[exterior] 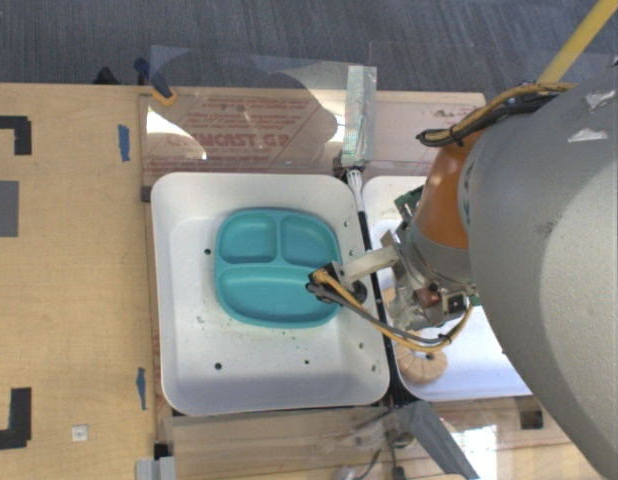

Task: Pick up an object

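My pincer (426, 313) hangs over the right bin (489, 360), close to the wall it shares with the left bin (174, 268). My own wrist covers it from above, so I cannot tell how wide it stands or whether anything is in it.

Nearest to it is a pale round disc (422, 368), lying flat on the right bin's floor toward the near edge. It sits just below the pincer in the camera view and is partly hidden by it. Being round, the disc has no long axis to line up with; I judge a short move toward the near edge and straight down would meet it.

Farther out, across the shared wall, a teal plate (274, 268) with three compartments lies flat in the middle of the left bin. Its longer side runs across the view. It looks wide and low, a poor thing to pinch except at the rim.

A scrap of green (408, 205) peeks out by my wrist, too hidden to name.
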Tool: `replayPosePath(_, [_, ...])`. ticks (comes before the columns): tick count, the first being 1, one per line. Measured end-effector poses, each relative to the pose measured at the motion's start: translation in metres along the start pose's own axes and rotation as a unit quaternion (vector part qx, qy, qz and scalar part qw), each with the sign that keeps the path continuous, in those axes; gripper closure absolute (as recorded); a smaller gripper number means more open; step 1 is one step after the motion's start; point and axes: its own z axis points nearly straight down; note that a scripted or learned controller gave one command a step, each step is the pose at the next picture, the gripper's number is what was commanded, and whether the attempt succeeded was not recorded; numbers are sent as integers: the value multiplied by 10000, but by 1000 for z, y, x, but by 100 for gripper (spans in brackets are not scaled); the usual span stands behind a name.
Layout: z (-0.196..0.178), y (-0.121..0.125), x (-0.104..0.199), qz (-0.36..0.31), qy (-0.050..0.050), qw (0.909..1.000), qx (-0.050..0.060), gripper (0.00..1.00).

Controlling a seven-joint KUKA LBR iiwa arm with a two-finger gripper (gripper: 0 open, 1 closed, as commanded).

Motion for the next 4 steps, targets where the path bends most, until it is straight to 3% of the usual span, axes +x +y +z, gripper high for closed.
replayPosePath(1, [113,-105,23,-1804,43,9836,-10,100])
replayPosePath(2, [43,-116,24,-180,26,9998,-12,100])
replayPosePath(3, [12,-156,32,31,26,10000,-7,100])
replayPosePath(4, [3,-154,33,55,30,10000,-19,100])
